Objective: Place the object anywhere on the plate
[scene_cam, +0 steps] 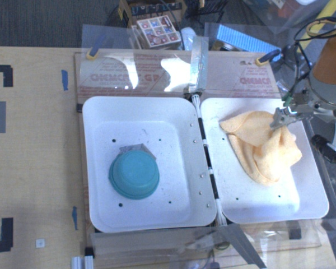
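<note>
**Tool at the cloth in the right bin**

The tool (280,119) sits at the upper right part of a yellow cloth (264,144), its small metal fingers pressed into a raised peak of the fabric. The cloth bunches up toward the fingertips, so it looks pinched between them, though the tips themselves are too small and blurred to make out clearly. The arm (325,72) comes in from the right, cut off by the frame edge; its orange band and grey body show only in part, with cables looping above the wrist.

The cloth lies crumpled in the right bin (280,206), covering its upper middle. In the left bin (101,122) a teal plate (134,174), which looks like an upturned bowl, rests on a scrap of grey paper (133,148).

Behind the bins stand clear panels (157,74) with red printed lettering, washed out by glare and hard to read. The wooden surface (33,150) to the left carries black and blue tape marks.
</note>
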